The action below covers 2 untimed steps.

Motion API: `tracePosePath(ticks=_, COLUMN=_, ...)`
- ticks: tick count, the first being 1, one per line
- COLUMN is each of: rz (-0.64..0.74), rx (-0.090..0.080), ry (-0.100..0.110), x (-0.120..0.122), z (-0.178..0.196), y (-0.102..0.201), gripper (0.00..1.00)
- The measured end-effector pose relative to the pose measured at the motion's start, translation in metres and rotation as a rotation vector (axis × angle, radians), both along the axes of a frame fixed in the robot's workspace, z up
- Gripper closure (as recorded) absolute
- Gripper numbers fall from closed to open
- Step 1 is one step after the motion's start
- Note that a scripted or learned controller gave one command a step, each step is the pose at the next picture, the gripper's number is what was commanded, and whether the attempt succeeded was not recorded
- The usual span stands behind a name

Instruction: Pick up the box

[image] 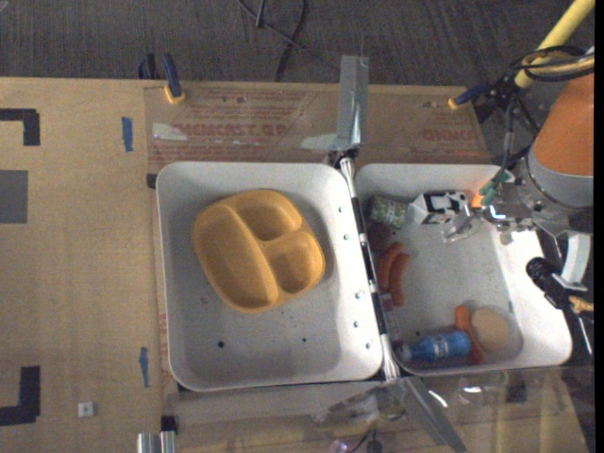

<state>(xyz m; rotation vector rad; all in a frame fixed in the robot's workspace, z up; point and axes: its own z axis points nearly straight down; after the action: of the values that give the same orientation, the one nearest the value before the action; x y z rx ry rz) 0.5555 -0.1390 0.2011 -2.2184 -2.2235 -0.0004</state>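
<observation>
Camera view: two shallow white bins side by side on a wooden surface. Left bin, centre of the frame, carrying a yellow divided plate in its upper half. Right bin, right of centre, carrying the clutter: a small box with white and dark print near the upper edge, just beside a green can to its left; orange-red sausage-shaped pieces along the left wall; a blue bottle lying on its side near the lower edge; a tan round item just right of the bottle, with something orange beside it.

Arm reaching in from the right edge, orange band at upper right. Hand low over the upper part of the right bin, just right of the box and very near it, perhaps touching. Finger state too blurred to tell; nothing plainly seen between them.

Progress, as a judgement: approach made, pick not achieved. Box resting in the bin, not lifted. Left to do: closing on the box, securing it, raising it clear of the bin. Neighbouring can likely to crowd the grasp.
</observation>
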Motion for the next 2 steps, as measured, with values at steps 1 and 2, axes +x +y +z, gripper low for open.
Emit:
tracePosePath(ticks=1, rz=-0.027, rx=-0.002, ry=-0.003, x=-0.048, z=-0.107, y=0.038, gripper=0.0)
tracePosePath(ticks=2, rz=-0.154, rx=-0.001, ry=-0.001, x=-0.005, z=-0.016, y=0.071, gripper=0.0)
